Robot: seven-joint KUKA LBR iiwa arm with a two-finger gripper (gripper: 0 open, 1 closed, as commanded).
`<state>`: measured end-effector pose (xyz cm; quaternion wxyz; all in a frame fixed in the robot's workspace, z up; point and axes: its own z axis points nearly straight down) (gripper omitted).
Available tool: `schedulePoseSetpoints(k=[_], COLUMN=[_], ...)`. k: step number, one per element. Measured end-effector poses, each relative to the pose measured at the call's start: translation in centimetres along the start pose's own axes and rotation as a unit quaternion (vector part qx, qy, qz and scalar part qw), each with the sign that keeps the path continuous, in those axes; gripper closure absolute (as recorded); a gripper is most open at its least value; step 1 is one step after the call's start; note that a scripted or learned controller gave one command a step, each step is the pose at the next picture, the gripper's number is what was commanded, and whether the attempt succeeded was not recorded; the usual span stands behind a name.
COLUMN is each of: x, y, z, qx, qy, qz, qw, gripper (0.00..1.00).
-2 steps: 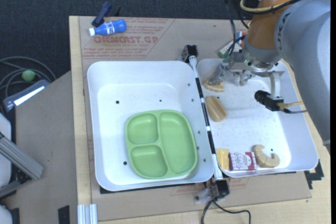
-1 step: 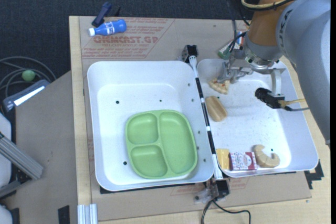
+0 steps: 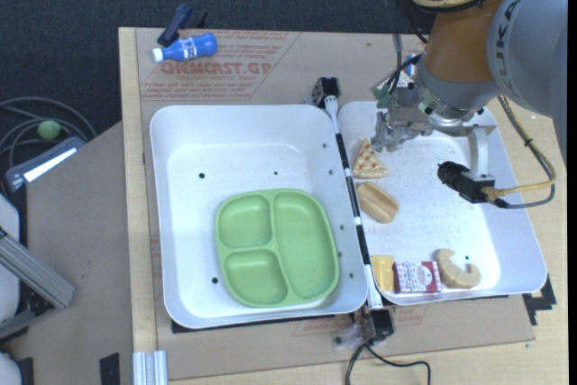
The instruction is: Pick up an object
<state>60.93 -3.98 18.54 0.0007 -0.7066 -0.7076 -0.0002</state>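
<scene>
**Desk:** Gripper [image 3: 389, 135] over the right bin [image 3: 514, 221], far-left corner. How far along is the pick?

**Photographer:** Early, by my reading. The arm [image 3: 469, 22] reaches in from the right and its tool hangs just beside the pizza-slice toy [image 3: 368, 163], which lies flat on the bin floor. Nothing is lifted.

**Desk:** Fingers?

**Photographer:** Cannot tell how far apart they stand; the wrist hides them. No object shows between them.

**Desk:** Other candidates?

**Photographer:** A bread-roll toy [image 3: 378, 202] lies just nearer than the slice. Along the near edge: a small red-and-white carton [image 3: 416, 276] and a tan croissant-like piece [image 3: 458, 270]. The left bin [image 3: 180, 140] holds a green divided plate [image 3: 275, 246].

**Desk:** What remains?

**Photographer:** Closing on something and raising it.
</scene>
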Motion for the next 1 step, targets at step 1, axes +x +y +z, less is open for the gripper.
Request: schedulePoseSetpoints(k=[1], x=[-0.05], y=[-0.05], z=[0.07], qx=[0.001], qy=[0.0], qz=[0.001], qw=[1.0], gripper=[0.0])
